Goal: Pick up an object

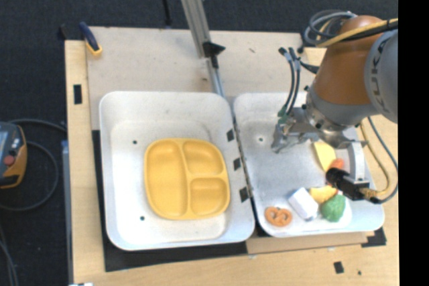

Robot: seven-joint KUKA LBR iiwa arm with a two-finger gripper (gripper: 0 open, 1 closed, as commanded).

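My gripper point(283, 138) hangs over the upper middle of the right bin point(268, 171), above bare bin floor, with nothing visibly in it. The loose objects lie to its right and below it. A yellow wedge point(324, 156) and a small orange piece point(338, 163) sit just right of the gripper, partly under the arm. Along the bin's front edge lie an orange pretzel-shaped toy point(277, 216), a white block point(303, 203), a yellow piece point(323, 193) and a green object point(334, 208).
The left bin point(120, 144) holds a yellow divided plate point(187, 178). A slanted metal post point(196, 10) rises behind the bins. The arm's orange band point(348, 63) and its cables crowd the right bin's far right side.
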